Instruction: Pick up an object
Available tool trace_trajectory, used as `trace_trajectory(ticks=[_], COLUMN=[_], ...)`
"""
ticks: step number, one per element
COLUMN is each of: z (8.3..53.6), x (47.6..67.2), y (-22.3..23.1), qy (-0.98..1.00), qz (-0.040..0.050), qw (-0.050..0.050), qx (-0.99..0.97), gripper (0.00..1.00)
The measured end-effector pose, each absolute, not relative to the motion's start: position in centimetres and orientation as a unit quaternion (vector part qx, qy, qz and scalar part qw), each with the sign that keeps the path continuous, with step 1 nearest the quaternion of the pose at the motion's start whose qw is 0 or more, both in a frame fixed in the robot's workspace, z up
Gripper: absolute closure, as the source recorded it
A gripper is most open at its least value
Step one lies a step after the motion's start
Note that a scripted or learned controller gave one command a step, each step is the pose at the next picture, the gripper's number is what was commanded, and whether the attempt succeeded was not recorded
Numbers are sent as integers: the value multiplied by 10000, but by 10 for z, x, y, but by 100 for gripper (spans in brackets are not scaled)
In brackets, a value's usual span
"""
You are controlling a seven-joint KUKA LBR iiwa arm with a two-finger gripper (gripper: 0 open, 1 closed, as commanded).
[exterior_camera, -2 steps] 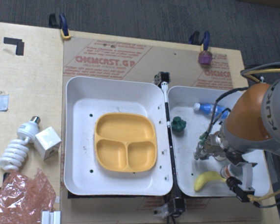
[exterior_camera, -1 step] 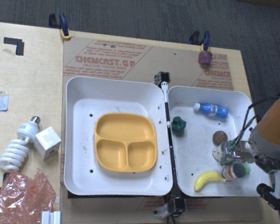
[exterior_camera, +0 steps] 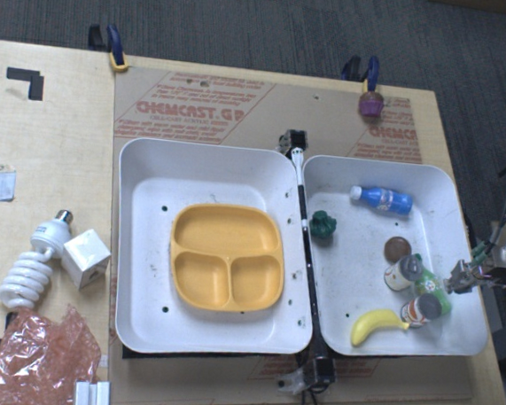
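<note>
The gripper (grip unclear) sits at the right bin's right edge; go slow, aim for one toy.

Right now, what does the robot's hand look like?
At the right bin's right edge, the gripper is a small metal-grey piece with thin fingers and bits of green on it. It is too small and blurry to make out more.
</note>
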State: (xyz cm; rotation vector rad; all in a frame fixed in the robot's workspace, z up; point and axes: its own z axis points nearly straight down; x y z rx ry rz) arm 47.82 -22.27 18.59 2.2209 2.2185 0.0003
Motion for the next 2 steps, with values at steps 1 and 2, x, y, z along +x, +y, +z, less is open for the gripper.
trace_trajectory(ticks=[1,2], z=[207,207], x=[502,502], y=[-146,-146], qy=[7075,7075], qz=[6,6], qw=[18,18], qx=[7067,7067], gripper=[100,0])
